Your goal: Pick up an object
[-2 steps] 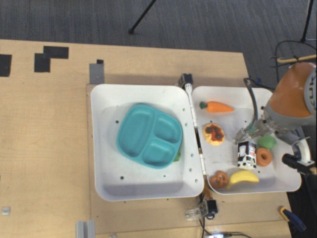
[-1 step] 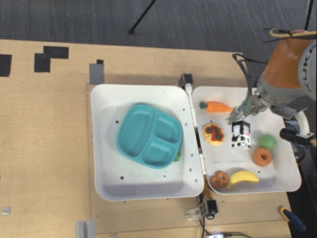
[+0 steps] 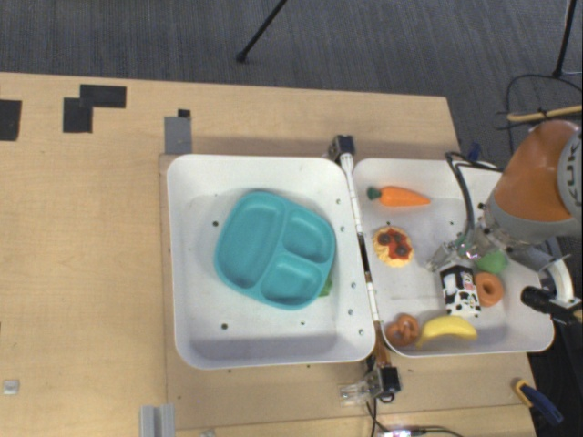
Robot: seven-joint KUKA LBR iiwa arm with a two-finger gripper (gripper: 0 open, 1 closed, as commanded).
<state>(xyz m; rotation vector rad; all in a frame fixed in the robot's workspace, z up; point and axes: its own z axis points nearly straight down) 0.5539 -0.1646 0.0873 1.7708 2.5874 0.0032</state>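
My gripper (image 3: pixel 453 255) hangs low in the right bin (image 3: pixel 428 176), under the orange band of the arm (image 3: pixel 537 185). It sits just above a black-and-white toy (image 3: pixel 460 291) and to the right of a small pizza-like toy (image 3: pixel 393 246). A green piece (image 3: pixel 493 262) and a brown donut (image 3: pixel 489 289) lie close to its right. An orange carrot (image 3: pixel 399 197) rests near the bin's far wall. A yellow banana (image 3: pixel 448 330) and a brown round toy (image 3: pixel 402 328) lie along the near wall. I see nothing held.
The left bin (image 3: pixel 196 335) holds a teal divided plate (image 3: pixel 276 248) with something green peeking from under its right edge. A dark cable (image 3: pixel 463 185) runs from the arm over the right bin. The bins' shared rim (image 3: pixel 360 244) stands left of the toys.
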